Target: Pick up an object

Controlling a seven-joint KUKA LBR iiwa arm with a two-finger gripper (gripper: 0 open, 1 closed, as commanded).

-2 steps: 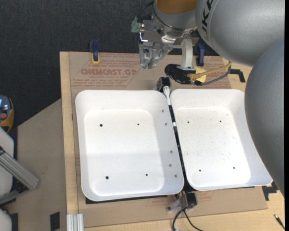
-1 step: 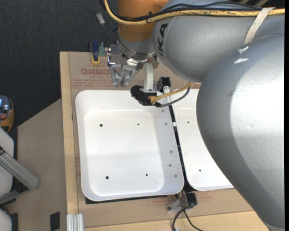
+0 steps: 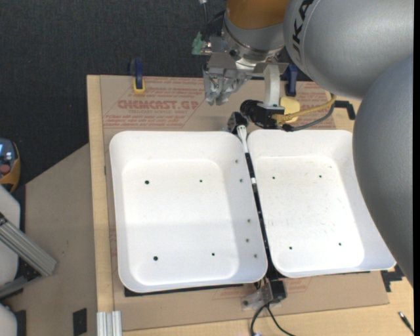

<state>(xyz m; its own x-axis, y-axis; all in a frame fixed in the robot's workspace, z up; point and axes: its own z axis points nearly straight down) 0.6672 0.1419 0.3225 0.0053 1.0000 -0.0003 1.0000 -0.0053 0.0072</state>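
Camera view is showing the claw [image 3: 220, 92] hanging over the far strip of the board [image 3: 98, 230], just beyond the far rim of the left bin [image 3: 170, 136] and near the seam where that bin is meeting the right bin [image 3: 315, 136]. I cannot tell how far open it is standing, nor whether it is holding anything, since it is reading as a blurred grey cluster. The arm [image 3: 367, 52] is reaching in from the right and crossing above the right bin's right side, with its orange band [image 3: 256, 13] sitting at the top edge. Where the object is lying cannot be told: both floors are showing plain white with four small dark dots apiece. The bins are sitting side by side with rims touching, probably so that one reach is covering both. A blue clamp [image 3: 138, 71] is pinching the board's far edge, seemingly keeping it from sliding. Red print [image 3: 157, 104] on the board is reading "CHEMCAST GP", repeating in fainter rows.
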